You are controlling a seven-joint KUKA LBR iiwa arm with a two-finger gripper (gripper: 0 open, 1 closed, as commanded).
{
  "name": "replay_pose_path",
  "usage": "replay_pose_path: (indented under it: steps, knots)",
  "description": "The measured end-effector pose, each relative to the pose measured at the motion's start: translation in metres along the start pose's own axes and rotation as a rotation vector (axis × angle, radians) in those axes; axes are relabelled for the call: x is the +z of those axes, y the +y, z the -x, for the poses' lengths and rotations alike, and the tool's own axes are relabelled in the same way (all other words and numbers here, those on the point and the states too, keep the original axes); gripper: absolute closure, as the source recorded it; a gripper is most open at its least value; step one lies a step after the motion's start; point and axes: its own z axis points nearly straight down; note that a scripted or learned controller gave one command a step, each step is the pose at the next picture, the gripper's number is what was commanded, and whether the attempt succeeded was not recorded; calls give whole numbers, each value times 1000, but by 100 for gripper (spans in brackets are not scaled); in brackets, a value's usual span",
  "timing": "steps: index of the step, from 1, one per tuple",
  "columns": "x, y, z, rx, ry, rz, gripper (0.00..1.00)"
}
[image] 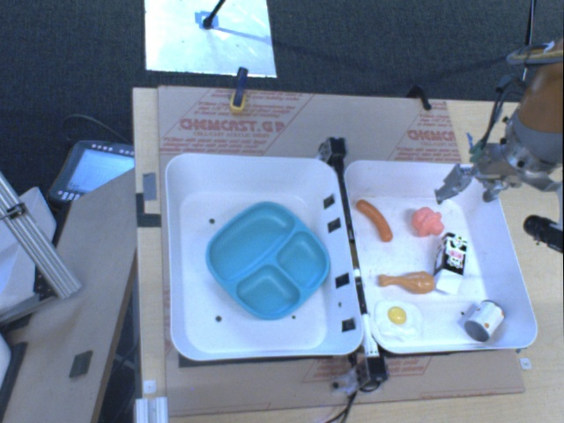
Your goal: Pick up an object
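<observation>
Red letters are printed on the brown cardboard sheet (264, 117) under the two bins. The word "CHEMCAST" can be read near the top left, followed by "GP". The same red print is seen near the top right, but it is partly hidden.

arm (538, 117) enters at the upper right of the frame, grey body with the orange band showing near the right edge. wrist angles down and to the left. gripper (471, 186) sits right of center in the upper half, two fingers (451, 186) spread apart and pointing down-left, nothing between them. a dark part of the rig pokes in at the right edge, a bit lower.
</observation>
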Motion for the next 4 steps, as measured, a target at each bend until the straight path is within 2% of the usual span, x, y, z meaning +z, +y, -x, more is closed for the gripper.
replay_pose_path:
  steps: [1,2,3,4]
  knots:
    - [-6,3,0,-2,-2,11,0]
    - [37,-3,-4,-1,-1,8,0]
    - [100,0,-3,0,-1,6,0]
    - [128,0,-4,0,-1,9,0]
